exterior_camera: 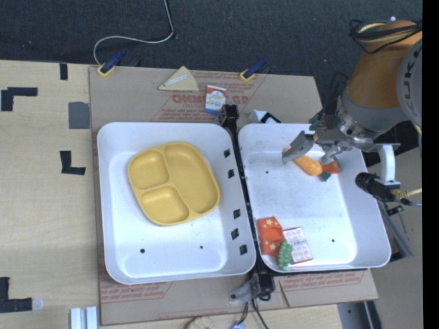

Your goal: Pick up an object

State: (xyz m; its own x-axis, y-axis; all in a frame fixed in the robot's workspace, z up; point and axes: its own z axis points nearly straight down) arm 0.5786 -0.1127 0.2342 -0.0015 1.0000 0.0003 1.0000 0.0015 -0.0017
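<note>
A cardboard sheet (pixel 137 94) covered the wooden bench (pixel 41 204), with dark carpet (pixel 274 19) beyond it and a white cable (pixel 161 19) looping across. Two white bins sat side by side: the left bin (pixel 116 252) held a yellow divided plate (pixel 173 182), and the right bin (pixel 343 211) held an orange carrot-like toy (pixel 310 166) near its far edge and a small red-and-green packet (pixel 282 240) near its front. The arm (pixel 381 74) reached in from the right, its gripper (pixel 314 149) low over the toy with fingers spread apart, straddling but not clearly gripping it.
</note>
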